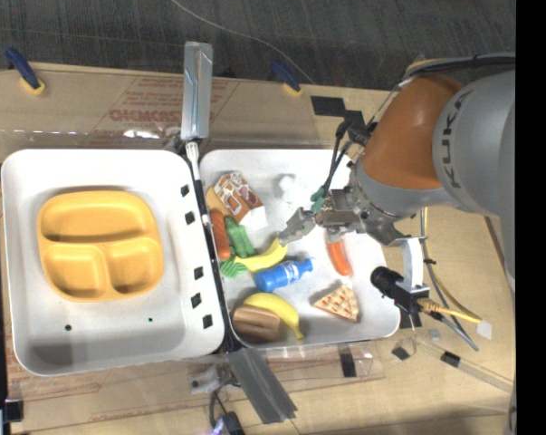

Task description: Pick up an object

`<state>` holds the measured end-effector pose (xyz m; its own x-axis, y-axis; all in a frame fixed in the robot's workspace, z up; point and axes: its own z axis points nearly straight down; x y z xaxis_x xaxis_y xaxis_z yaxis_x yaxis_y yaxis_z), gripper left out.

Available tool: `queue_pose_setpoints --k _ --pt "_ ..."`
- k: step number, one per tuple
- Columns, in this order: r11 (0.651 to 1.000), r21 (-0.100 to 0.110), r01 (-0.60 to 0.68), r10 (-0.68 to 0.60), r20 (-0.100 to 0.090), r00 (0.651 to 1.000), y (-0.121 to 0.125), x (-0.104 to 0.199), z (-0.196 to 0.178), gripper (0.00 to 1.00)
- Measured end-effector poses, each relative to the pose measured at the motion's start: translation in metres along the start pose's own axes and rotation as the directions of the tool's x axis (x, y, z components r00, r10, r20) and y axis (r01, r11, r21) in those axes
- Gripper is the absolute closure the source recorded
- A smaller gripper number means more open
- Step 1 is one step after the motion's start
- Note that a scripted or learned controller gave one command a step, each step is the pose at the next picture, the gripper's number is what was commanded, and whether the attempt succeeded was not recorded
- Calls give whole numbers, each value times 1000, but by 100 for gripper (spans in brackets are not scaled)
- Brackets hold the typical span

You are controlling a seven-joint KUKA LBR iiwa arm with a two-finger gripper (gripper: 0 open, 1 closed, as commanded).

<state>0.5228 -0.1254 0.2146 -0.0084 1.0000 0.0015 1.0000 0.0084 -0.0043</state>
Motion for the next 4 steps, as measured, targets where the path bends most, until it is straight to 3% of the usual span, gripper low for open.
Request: queue_pose_setpoints --k 1,2,3,4 --pt "997 1 -72 72 0 997 -27 -15 6 0" --pt "985 -6 -171 171 0 985 -18 -53 122 0" --pt "1000 -4 21 -21 0 1000 19 4 78 0" --pt "928 -1 372 -372 1 928 10 -2 123 0"
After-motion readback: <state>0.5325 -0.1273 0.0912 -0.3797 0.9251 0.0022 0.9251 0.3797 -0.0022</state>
